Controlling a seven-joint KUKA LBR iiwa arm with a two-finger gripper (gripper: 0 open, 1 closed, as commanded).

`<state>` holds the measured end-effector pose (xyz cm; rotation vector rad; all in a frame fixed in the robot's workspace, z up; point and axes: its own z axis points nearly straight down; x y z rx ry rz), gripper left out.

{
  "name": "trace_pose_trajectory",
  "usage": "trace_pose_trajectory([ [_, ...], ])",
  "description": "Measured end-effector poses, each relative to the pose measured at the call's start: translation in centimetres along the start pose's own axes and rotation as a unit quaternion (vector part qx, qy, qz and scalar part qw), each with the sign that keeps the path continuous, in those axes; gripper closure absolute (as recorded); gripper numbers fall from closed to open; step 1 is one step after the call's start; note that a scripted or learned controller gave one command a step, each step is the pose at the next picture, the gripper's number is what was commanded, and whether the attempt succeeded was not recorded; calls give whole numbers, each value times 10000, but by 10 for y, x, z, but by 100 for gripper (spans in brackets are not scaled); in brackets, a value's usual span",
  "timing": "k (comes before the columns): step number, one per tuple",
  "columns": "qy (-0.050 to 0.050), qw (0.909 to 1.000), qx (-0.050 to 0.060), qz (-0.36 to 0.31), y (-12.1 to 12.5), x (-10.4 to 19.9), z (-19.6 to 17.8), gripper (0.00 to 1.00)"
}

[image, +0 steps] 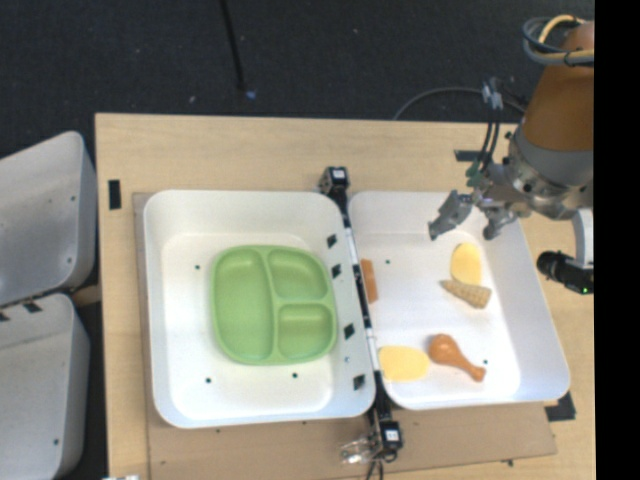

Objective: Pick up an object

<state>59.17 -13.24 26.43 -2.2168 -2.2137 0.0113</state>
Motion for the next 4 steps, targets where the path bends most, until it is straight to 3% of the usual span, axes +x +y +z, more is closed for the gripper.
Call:
trace_pose_trajectory([
  [1, -10, 10000, -60, -13, 2, 0, -7, 0],
  [4, -13, 10000, -46, 10, 7, -13, 157, 0],
])
